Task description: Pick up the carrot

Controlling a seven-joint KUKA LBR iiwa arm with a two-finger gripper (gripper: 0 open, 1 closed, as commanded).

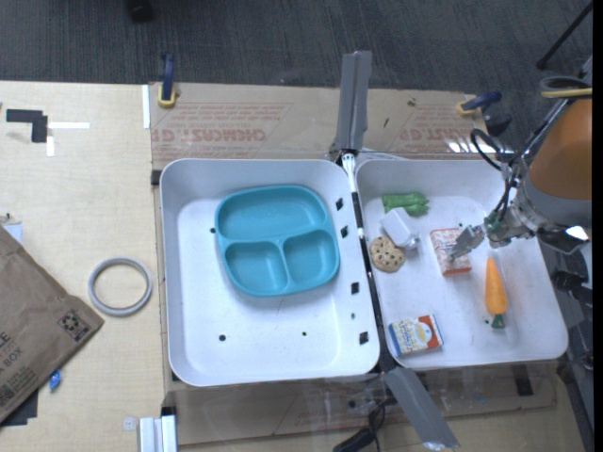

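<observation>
One carrot lies just below the jaws.

My arm reaches in from the right edge of the view, its orange band high at the upper right, the grey wrist angling down and leftward, and the gripper sits low with nothing visibly between its fingers.

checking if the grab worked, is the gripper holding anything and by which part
Nothing is held. The gripper hangs over the small red-and-white packet, and the carrot lies apart from it on the right bin floor.
</observation>
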